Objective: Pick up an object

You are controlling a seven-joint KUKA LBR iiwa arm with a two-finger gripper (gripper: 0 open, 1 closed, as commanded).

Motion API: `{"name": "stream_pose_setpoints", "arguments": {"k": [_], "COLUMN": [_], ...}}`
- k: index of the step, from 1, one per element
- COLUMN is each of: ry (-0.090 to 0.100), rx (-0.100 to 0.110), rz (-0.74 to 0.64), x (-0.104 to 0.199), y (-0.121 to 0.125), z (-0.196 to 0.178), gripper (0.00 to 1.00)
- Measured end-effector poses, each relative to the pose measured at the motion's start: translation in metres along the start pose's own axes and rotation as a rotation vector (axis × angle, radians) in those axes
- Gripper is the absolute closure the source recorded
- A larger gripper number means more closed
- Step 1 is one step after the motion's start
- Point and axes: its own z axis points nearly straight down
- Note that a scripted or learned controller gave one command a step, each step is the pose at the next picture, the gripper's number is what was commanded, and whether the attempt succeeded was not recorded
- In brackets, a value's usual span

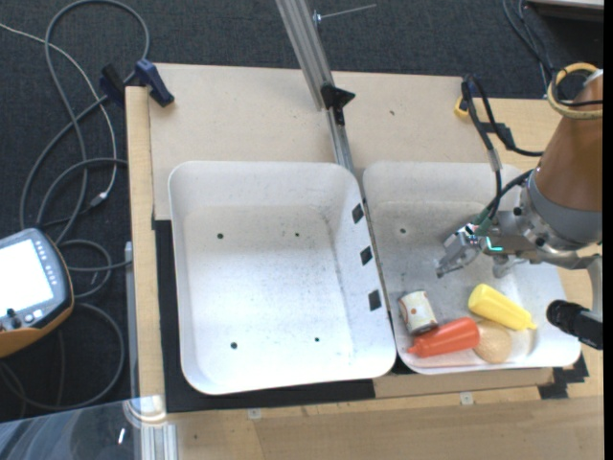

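White plastic makes up both shallow bins on the bench, and we see the left bin [259, 276] sitting beside the right bin [421, 190], their inner walls touching along a line marked by small black tabs. The arm [575, 171], grey with an orange band, reaches in from the right over the right bin. Its gripper [462, 250] hangs above the middle of that bin, pointing left and slightly toward the near side, and we see nothing between its fingers; how far apart the jaws stand we cannot tell from this slant.

The things to pick all lie in the near part of the right bin. A small white cylinder [417, 310] with a brown end lies near the bin's left wall. Just beside it, on its near right side, lies an orange-red carrot-shaped piece [443, 338]. A yellow piece [499, 307] lies to the right, tilted, and a pale tan rounded piece [494, 345] sits just near of it, touching the carrot-shaped piece's thick end. The gripper is apart from all of them, on their far side.

Left of the bench, a handheld control pendant [29, 290] rests among grey cables [91, 190] on dark carpet.
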Motion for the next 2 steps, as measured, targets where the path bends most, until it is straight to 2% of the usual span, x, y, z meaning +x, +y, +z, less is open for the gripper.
{"name": "stream_pose_setpoints", "arguments": {"k": [1, 2], "ry": [-0.001, 0.0], "rx": [-0.006, 0.001], "rz": [0.0, 0.002], "x": [0.0, -0.008], "y": [0.001, 0.004], "z": [-0.002, 0.046], "gripper": [0.0, 0.0]}}
